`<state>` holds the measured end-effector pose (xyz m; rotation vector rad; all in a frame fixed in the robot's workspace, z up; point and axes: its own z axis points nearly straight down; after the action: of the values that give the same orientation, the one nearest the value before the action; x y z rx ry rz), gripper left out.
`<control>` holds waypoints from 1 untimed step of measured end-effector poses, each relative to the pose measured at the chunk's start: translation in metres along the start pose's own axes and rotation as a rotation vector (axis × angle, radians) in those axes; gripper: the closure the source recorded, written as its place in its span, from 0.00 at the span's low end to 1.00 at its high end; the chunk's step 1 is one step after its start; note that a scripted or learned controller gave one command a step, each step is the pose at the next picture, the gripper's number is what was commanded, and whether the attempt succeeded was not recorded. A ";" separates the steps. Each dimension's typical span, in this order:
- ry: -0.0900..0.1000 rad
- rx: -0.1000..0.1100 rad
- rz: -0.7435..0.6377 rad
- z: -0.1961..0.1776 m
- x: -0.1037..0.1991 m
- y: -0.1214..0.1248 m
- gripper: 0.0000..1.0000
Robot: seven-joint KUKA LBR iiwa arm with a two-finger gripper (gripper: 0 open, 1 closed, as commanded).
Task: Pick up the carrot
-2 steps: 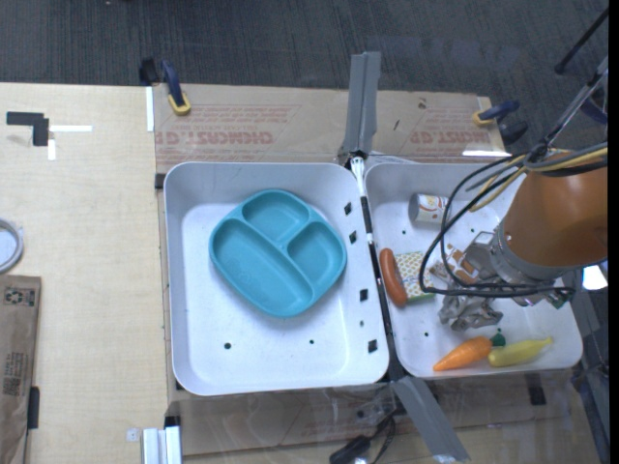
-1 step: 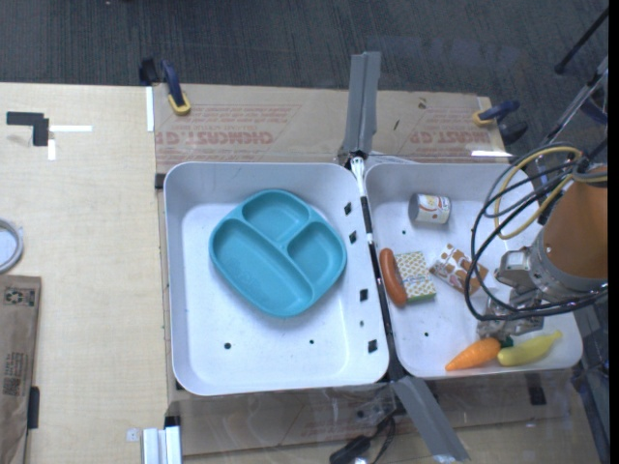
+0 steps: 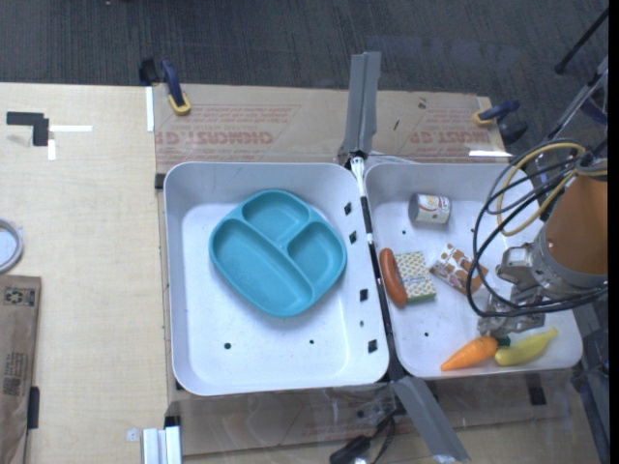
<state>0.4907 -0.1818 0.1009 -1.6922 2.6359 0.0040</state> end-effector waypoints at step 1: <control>0.005 0.000 0.166 -0.120 0.000 0.011 1.00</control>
<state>0.4794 -0.1784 0.2204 -1.4705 2.7710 0.0011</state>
